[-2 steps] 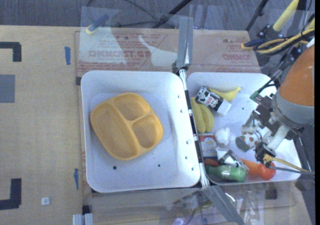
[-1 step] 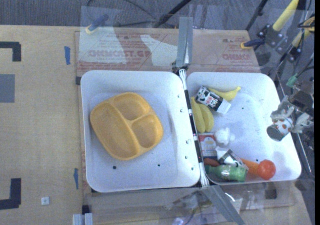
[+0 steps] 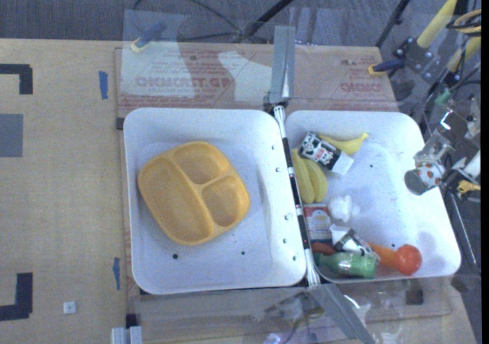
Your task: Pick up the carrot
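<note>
Nearby: carrot [image 3: 399,257] touches green bottle [image 3: 348,264] | end effector [image 3: 425,176] apart, grip state unclear

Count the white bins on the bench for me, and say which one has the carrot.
2. The left bin holds a yellow divided plate. The right bin holds the carrot, at its near edge beside a green item.

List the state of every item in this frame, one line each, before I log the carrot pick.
carrot: lying in the right bin's near corner, not held.
yellow divided plate: upright in the left bin, nothing on it.
bananas: lying flat against the divider.
green item: on its side beside the carrot.
pincer: at the right bin's right edge, well away from the carrot; grip unclear.
</note>
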You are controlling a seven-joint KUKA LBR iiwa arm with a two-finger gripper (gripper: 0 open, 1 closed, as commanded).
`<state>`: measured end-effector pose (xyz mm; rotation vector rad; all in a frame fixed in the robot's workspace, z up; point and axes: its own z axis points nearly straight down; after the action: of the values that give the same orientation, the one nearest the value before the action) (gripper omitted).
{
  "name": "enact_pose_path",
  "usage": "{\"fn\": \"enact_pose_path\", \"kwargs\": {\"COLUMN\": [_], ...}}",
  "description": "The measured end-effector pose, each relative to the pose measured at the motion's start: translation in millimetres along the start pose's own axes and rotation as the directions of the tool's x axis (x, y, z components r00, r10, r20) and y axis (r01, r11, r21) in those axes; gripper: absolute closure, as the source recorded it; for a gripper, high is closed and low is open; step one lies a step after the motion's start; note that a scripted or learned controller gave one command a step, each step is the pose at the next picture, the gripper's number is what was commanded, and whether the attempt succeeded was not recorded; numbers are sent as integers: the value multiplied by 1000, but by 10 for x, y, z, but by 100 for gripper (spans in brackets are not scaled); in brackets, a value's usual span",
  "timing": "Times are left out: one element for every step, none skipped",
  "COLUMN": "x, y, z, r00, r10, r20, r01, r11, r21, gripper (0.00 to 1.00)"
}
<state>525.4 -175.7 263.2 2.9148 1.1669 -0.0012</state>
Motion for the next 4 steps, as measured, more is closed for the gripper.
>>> {"fn": "enact_pose_path", "kwargs": {"x": [365, 528, 592, 853], "y": [725, 1130, 829, 863], "z": [174, 78, -751, 54], "r00": [962, 936, 970, 880], "r10": [275, 352, 244, 474], "r20": [1, 1, 0, 5], "r01": [-275, -352, -244, -474], "r11": [962, 936, 970, 880], "r21": [3, 2, 2, 6], "gripper": [100, 100, 100, 100]}}
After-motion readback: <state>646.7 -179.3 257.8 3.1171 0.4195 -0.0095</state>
